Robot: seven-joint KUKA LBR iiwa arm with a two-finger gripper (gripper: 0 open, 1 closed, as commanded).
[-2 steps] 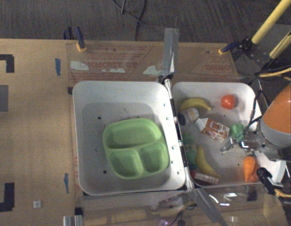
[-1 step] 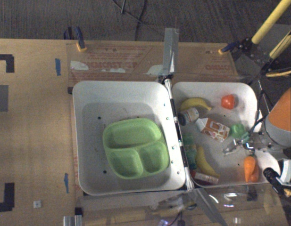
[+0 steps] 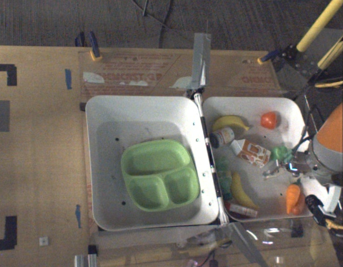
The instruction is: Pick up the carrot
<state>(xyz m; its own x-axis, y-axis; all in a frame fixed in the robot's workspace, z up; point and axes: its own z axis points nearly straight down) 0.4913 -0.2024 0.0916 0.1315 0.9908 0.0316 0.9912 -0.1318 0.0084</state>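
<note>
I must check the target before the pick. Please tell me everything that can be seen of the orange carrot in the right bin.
The short, stubby orange carrot looks like smooth plastic, a toy. It lies flat near the front right corner of the shallow white right bin, its length running roughly front to back, the front end slightly wider. The grey arm's claw is just behind it, to the left, apart from it. Nothing clearly touches the carrot except the bin floor; finer surface detail is too blurred to tell.

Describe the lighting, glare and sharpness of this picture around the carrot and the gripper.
Camera view: even overhead light with soft shadows inside the right bin; the carrot is slightly soft but readable; the gripper is small and blurred against the bin floor; faint glare on the bench's front edge.
</note>
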